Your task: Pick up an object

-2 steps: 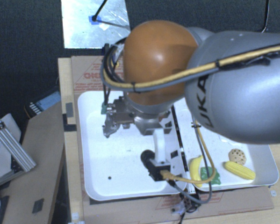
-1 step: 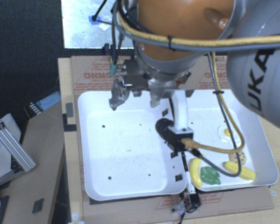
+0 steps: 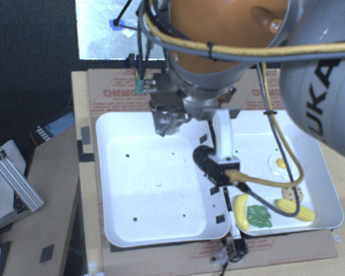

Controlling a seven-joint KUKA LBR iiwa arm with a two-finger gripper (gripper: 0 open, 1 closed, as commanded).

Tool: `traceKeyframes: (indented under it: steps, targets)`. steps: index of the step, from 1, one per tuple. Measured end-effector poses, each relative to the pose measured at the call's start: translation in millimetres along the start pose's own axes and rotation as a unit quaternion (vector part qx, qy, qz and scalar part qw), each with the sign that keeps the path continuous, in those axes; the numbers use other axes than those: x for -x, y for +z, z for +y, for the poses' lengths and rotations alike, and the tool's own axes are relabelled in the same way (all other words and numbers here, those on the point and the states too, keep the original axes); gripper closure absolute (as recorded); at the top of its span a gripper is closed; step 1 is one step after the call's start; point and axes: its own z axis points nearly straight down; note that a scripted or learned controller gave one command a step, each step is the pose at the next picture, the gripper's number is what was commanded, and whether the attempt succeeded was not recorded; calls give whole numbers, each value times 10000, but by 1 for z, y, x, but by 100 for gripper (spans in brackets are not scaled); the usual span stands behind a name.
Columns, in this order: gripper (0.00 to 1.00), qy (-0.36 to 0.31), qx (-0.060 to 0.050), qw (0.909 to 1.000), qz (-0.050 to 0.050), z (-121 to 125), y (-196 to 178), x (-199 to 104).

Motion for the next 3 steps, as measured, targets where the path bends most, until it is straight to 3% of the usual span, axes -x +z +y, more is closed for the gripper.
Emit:
traceKeyframes:
  steps: [1, 2, 3]
  targets:
    - [100, 47, -93, 9999, -46, -3, 159, 1]
    - [100, 53, -92, 9999, -44, 17, 314, 3]
    - [100, 70, -33, 10000, -8, -3, 375, 64]
